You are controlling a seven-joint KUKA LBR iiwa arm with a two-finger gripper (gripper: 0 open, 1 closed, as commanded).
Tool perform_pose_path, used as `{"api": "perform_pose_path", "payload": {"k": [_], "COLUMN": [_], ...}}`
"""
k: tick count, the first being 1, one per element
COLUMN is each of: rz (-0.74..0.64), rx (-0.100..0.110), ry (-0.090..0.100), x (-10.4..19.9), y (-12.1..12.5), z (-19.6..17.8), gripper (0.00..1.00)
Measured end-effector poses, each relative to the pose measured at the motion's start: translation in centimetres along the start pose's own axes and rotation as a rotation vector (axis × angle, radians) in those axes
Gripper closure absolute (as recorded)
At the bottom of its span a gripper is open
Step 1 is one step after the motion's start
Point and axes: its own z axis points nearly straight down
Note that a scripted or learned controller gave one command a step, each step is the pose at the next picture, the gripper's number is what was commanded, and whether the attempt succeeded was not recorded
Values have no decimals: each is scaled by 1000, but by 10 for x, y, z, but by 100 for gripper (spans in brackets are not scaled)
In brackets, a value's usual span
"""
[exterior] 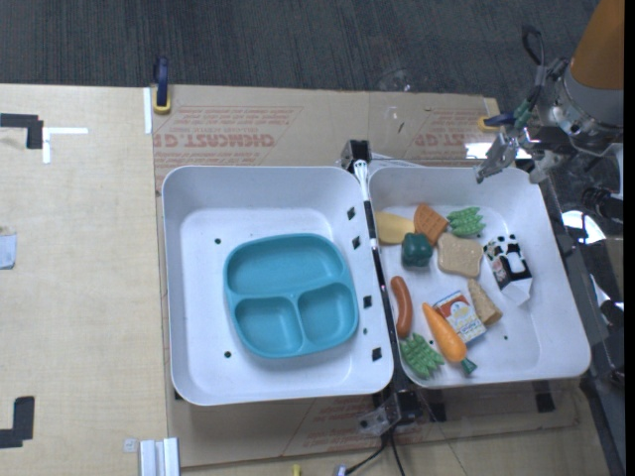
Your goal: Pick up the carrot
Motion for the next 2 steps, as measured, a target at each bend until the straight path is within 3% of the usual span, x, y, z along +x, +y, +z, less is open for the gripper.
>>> {"api": "perform_pose_path", "payload": {"k": [1, 2], "rz": [197, 312], "rx": [1, -5], "ry": [2, 1], "x": [62, 54], "y": [-1, -15], "z": [72, 157], "gripper": [0, 0]}}
